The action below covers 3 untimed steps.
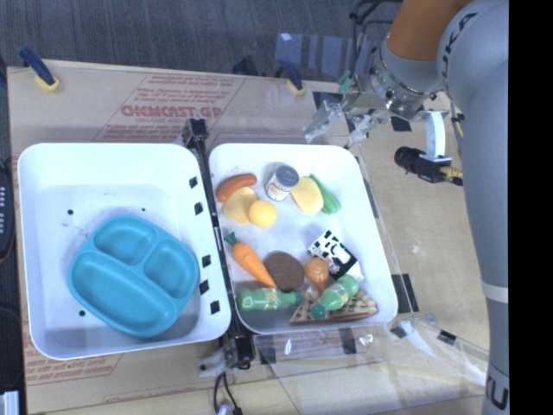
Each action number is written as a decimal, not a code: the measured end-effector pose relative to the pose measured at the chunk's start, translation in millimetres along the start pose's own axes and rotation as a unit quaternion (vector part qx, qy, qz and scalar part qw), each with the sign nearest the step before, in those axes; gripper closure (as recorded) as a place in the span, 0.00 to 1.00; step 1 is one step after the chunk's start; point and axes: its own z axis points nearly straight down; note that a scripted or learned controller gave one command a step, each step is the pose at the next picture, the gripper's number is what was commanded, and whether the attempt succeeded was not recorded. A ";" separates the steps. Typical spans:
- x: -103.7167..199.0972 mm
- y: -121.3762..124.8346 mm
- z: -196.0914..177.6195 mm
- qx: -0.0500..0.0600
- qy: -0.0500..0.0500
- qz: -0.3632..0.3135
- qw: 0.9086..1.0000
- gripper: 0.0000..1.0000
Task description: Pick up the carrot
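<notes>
Brown cardboard covered the counter (155,102), and two white bins sat on it side by side. No part of the job looked done yet. The carrot (249,263) lay low on the left side of the right bin (367,206), next to a brown lump (284,271), with nothing gripping it. The gripper (339,124) hung at the upper right of the frame, over the bin's far edge, well apart from the carrot. I could not tell how wide it was. It would have to come down and grab the carrot.
</notes>
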 end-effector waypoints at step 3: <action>65.2 -158.4 190.2 -0.007 0.000 0.122 0.993 0.00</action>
